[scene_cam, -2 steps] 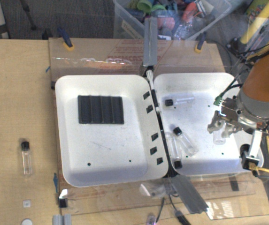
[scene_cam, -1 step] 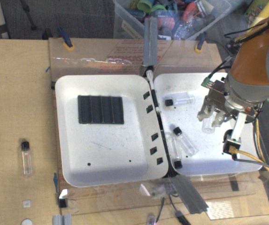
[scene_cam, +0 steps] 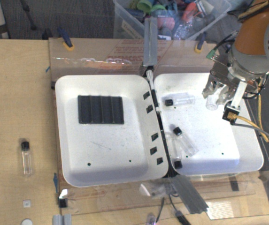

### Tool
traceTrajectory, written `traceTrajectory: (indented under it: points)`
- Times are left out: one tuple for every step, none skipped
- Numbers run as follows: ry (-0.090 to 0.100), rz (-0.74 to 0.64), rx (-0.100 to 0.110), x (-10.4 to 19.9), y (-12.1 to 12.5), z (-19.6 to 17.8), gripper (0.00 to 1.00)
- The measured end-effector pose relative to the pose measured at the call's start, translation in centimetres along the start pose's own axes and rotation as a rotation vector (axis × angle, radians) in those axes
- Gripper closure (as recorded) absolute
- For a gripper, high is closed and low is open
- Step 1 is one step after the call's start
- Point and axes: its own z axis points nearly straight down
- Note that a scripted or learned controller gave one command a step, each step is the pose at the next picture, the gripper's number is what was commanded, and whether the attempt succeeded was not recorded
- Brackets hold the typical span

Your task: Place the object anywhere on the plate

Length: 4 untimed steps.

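The arm (scene_cam: 258, 36) reached in from the right, its orange band high over the right bin (scene_cam: 228, 158), and the gripper (scene_cam: 219, 95) hung over that bin's upper right part. And there it was: a clear vial (scene_cam: 212, 99) sat between the fingers, so the claw was clamped on it, the vial lifted off the bin floor by the look of it, though how high was hard to judge from this angle. A second clear vial with a black cap (scene_cam: 179, 100) lay on its side in the same bin, to the left of the gripper and apart from it. Lower down, a third clear vial with a black cap (scene_cam: 184, 141) lay slanted near the bin's left wall, well apart from the claw. Over in the left bin (scene_cam: 73, 168), the dark ribbed plate (scene_cam: 101, 109) lay flat in the upper left area, well apart from the gripper, with the divider between bins standing in the way. Out on the wooden bench (scene_cam: 12, 78), one more vial (scene_cam: 26, 157) lay off to the far left.
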Motion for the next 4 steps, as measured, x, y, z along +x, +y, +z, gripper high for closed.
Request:
traceTrajectory:
  points:
    - [-0.001, 0.373, 0.002, 1.4, -8.7, -5.1, 1.00]
    - [-0.001, 0.410, 0.003, 3.5, -16.1, 8.2, 1.00]
    - [0.002, 0.761, -0.001, 10.2, -18.1, -2.8, 1.00]
    - [-0.001, 0.729, 0.001, 13.3, -22.6, 10.9, 1.00]
